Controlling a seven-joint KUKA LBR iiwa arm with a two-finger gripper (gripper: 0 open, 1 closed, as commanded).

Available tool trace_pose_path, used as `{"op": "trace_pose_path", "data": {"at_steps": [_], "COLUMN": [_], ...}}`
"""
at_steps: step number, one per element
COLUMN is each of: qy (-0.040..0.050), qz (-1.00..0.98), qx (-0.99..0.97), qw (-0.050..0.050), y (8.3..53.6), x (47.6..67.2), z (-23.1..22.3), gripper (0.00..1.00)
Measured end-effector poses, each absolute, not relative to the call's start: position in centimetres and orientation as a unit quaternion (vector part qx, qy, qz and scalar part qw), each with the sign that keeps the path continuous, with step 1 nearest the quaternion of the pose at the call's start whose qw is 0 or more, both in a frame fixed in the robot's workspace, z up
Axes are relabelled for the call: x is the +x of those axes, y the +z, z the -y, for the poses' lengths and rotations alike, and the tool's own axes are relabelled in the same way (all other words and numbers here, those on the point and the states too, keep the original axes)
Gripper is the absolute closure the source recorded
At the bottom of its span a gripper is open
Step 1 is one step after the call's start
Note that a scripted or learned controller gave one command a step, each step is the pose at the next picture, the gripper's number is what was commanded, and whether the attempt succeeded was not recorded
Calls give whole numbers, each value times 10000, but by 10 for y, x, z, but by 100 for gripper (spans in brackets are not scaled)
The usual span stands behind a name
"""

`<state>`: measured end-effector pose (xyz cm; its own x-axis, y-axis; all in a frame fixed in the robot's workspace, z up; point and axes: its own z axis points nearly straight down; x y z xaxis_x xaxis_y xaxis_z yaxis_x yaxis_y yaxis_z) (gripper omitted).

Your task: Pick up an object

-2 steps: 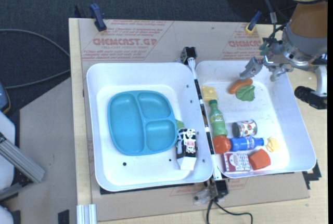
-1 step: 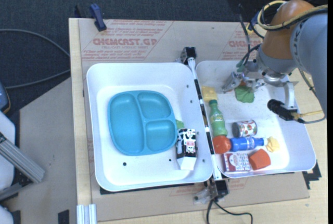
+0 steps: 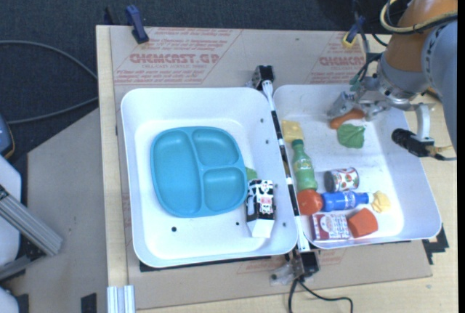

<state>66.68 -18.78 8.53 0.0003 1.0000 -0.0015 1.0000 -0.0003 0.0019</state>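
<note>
Packaged items [image 3: 334, 226] are crowding lower right; jaws [image 3: 354, 110], state indeterminable, are hovering over orange piece [image 3: 346, 119], risking slippage.

plate [image 3: 196, 170] – turquoise | bins [image 3: 138, 159] – white | carton [image 3: 261, 201] – cow-spotted black-and-white

You are looking down on a pale wooden surface [image 3: 109, 181] covered by a sheet of brown protective paper with red CHEMCAST lettering [image 3: 174, 57], which fills the middle of the frame. Two shallow white plastic bins rest directly on that sheet, touching along their inner edges: the left bin [image 3: 138, 159] at centre left and the right bin [image 3: 414, 188] at centre right. A blue clamp [image 3: 136, 22] grips the sheet's upper left edge, and another blue clamp [image 3: 354, 31] sits at the upper right.
</note>
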Motion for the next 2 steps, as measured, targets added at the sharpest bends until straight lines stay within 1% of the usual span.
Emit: {"op": "trace_pose_path", "data": {"at_steps": [1, 2], "qy": [7, -1], "qz": [-7072, -7074], "qx": [7070, 7068], "qw": [27, -7], "y": [96, 93], "x": [668, 653], "z": [187, 136], "gripper": [100, 100]}}
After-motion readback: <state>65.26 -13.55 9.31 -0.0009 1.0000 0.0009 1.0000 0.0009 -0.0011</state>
